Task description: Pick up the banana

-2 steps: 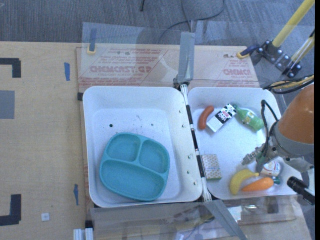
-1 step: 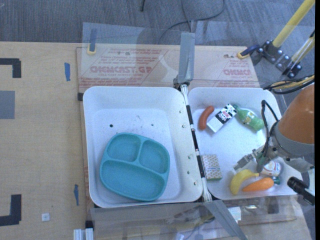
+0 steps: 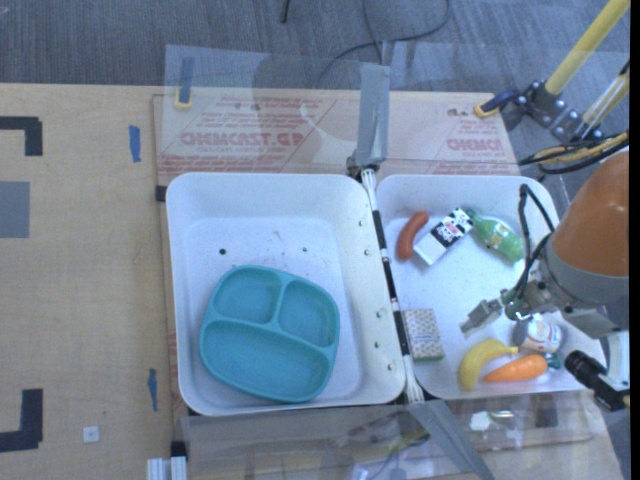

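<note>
Banana [image 3: 478, 360] apparently touches carrot [image 3: 516, 369] in right bin [image 3: 440, 190].

Robotics lab, taped plywood bench [image 3: 70, 298], two white bins [image 3: 190, 208], loose cables [image 3: 400, 8], grey carpet [image 3: 120, 18]

You are looking down on a pale wooden bench [image 3: 70, 298] that fills the view from nine o'clock through six o'clock, lit evenly with only soft shadows. Black angular marks [image 3: 25, 136] sit on it at nine and seven o'clock, with short strips of blue tape [image 3: 134, 143] near ten and seven o'clock. A clear plastic sheet [image 3: 260, 128] with reddish lettering lies across the bench toward twelve o'clock. Beyond it, grey carpet [image 3: 150, 8] spans the top, crossed by a dark looping cable [image 3: 405, 3] at one o'clock. A yellow pole [image 3: 595, 33] slants in at two o'clock.
</note>
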`<action>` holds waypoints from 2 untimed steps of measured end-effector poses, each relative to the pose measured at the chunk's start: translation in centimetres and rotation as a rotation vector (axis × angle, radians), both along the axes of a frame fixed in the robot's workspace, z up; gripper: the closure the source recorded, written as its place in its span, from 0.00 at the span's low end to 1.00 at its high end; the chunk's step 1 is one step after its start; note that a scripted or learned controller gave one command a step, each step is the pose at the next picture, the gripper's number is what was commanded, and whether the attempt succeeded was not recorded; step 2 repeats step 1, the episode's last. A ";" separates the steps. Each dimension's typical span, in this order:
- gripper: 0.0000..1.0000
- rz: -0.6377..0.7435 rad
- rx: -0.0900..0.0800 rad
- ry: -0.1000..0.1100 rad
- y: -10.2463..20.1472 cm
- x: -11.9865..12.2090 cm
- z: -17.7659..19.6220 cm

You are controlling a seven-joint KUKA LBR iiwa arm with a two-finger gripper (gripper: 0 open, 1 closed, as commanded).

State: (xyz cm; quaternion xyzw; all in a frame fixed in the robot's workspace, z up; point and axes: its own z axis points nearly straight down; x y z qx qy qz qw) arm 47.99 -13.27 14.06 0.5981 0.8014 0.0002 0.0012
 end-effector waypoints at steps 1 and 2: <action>0.00 0.106 0.001 -0.006 -0.3 0.2 -5.1; 0.00 0.106 0.001 -0.006 -0.3 0.2 -5.1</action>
